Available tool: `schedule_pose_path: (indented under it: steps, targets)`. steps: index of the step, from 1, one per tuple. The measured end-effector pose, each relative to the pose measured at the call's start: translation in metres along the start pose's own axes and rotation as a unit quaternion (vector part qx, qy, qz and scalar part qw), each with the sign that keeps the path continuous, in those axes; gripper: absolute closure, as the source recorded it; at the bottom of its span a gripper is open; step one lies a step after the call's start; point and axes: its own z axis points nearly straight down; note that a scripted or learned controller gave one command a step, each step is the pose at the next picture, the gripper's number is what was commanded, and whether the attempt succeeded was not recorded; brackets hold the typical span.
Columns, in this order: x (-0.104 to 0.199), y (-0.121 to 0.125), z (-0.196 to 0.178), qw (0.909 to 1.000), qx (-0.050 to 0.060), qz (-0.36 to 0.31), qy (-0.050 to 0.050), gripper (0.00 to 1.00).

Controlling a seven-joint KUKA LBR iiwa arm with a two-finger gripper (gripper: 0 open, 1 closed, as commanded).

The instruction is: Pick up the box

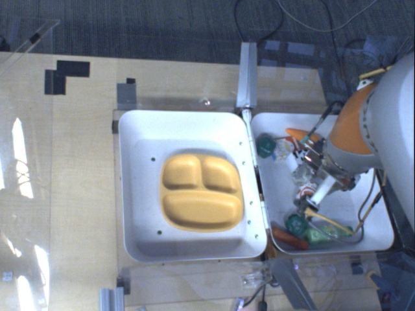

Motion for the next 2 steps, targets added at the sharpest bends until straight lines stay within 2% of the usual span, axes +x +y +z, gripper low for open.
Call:
schedule_pose_path:
  steps: [1,2]
  targets:
    - [0.048,0.008,-0.085,0.9708,0.001,0.24,-0.002,1.0]
    - [0.057,-0.015,-0.084,0.9496,0.001,0.314,-0.003,1.0]
